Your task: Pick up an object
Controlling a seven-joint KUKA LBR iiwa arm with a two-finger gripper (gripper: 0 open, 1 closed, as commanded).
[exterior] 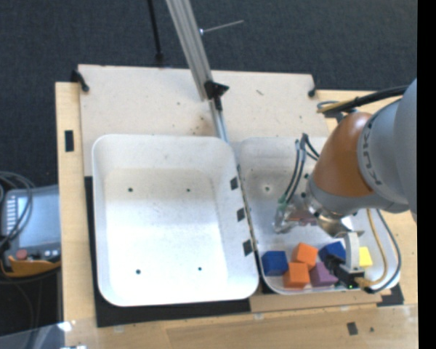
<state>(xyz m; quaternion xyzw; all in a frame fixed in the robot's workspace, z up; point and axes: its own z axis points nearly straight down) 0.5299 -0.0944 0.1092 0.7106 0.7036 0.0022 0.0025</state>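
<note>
1 arm (381, 151): thick rounded grey casing, glossy orange band (339, 158) above the wrist; thin dark and green cables (299, 167) along the wrist; small metallic fittings below.

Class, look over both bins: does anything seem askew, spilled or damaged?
Nothing stands out. The blocks, a blue block, orange blocks, a purple block and a yellow block, sit bunched in the right bin's near corner, none spilled. The gripper hangs above that bin.
</note>
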